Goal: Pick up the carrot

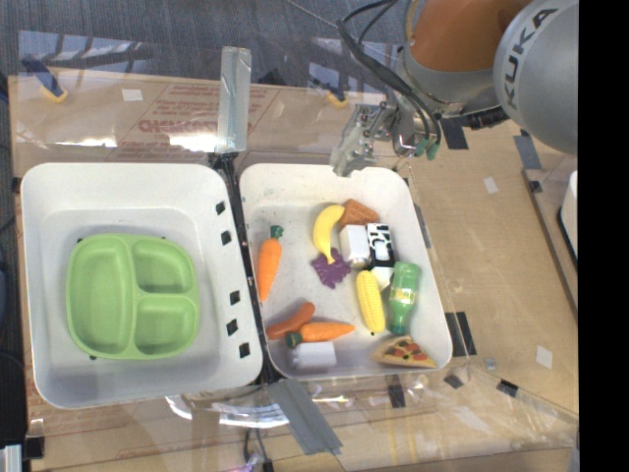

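Note:
A carrot [267, 266] with a green top lies lengthwise near the left wall of the right bin [428, 264]. A second carrot [326, 330] lies flat near the bin's front, and a similar orange piece [292, 320] angles beside it. My gripper [354, 155] hangs over the bin's far rim, well up and to the right of the first carrot. It is open with nothing between its fingers.
The right bin also holds a banana [327, 229], purple grapes [332, 268], corn [370, 301], a green bottle [403, 296], a pizza slice [405, 352], a black-and-white carton [379, 244] and a white block [313, 355]. A green divided plate [133, 295] sits in the left bin [39, 195].

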You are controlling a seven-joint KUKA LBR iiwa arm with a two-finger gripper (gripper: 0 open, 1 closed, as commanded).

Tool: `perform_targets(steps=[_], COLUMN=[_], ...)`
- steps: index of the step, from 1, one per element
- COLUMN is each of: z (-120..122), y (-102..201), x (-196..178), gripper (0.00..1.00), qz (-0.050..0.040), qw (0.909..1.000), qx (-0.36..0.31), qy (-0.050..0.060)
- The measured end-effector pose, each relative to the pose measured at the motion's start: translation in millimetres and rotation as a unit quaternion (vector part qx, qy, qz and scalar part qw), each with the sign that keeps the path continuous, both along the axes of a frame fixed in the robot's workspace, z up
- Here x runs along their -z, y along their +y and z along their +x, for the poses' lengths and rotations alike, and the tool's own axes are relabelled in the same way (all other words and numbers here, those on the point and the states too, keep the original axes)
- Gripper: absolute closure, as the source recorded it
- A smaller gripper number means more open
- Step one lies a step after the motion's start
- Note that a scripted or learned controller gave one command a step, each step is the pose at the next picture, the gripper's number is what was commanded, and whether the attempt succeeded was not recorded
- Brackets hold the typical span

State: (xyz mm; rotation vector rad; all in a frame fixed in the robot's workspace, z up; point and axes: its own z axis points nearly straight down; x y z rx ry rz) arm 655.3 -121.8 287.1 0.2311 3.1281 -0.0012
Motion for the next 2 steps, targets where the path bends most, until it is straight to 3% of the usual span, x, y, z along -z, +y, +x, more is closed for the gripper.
perform_targets(steps=[1,2], z=[-7.6,-11.3], y=[-3.0,5.4], x=[-38.4,-9.5], gripper=[1.0,1.0], qz=[-0.0007,0.0002], qw=[0.9999,0.9999], qx=[0.017,0.015], qy=[-0.001,0.002])
